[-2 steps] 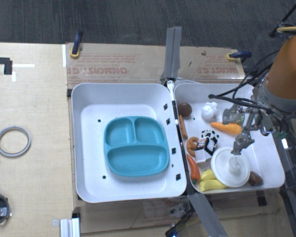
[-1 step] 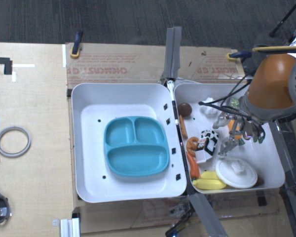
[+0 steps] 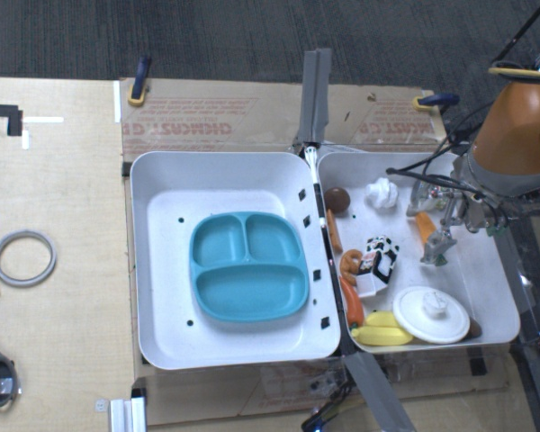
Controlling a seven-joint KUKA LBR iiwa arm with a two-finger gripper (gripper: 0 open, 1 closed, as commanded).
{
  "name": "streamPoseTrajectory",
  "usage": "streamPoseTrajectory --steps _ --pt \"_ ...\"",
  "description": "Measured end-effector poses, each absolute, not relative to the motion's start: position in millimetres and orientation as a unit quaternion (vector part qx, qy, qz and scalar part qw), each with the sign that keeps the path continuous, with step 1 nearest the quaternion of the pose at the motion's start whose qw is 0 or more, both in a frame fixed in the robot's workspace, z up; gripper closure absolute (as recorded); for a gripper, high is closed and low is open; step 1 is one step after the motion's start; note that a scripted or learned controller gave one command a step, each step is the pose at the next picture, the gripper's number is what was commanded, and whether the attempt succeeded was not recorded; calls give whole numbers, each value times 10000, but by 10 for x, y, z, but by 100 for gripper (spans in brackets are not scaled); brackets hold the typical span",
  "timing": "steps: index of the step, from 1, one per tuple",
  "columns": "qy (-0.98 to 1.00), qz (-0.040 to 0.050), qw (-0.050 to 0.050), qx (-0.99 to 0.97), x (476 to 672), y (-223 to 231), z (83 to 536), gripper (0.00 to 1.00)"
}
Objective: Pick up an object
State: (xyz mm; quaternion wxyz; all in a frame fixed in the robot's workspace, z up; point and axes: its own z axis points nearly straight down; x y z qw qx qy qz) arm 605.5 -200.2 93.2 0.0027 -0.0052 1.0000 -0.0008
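A: Entry, one overhead view. Right bin [image 3: 499, 268] holds the candidates. Nearest the gripper [image 3: 437, 246]: a small orange piece [image 3: 424, 225], carrot-like, lying on the bin floor just left of the fingers.

B: Is it between the fingers?

A: No. It lies beside them, apart or barely touching; I cannot say which. Jaw state: cannot tell. The finger tips blur into one pale grey lump against the white floor.

B: Other items?

A: A white crumpled thing [image 3: 382, 193] near the back wall. A brown round object [image 3: 337, 199] at the back left corner. A black-and-white patterned item [image 3: 379, 259] mid-bin, next to a brown ring, pretzel-like [image 3: 350, 262]. A white round lid [image 3: 430, 313] with a knob at the front. A yellow banana [image 3: 381, 335] touches its left edge. A long orange carrot [image 3: 350, 301] lies along the left wall.

B: Left bin [image 3: 153, 268]?

A: It carries a teal divided plate [image 3: 249, 266] with three compartments.

B: Anything hidden?

A: The arm [image 3: 513, 133] is cut off at the right edge, and cables cross over the wrist. The lid covers part of something dark at its right rim; unidentifiable. The black-and-white item is too small to name.
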Motion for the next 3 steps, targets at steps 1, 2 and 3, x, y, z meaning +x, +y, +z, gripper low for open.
streamPoseTrajectory --steps 1,2,3 --pt "10000 -18 56 -72 6076 -1992 1040 100" --pt "10000 -17 55 -72 6076 -1990 1039 0" --pt "9988 -2 28 497 6132 -1879 932 0"
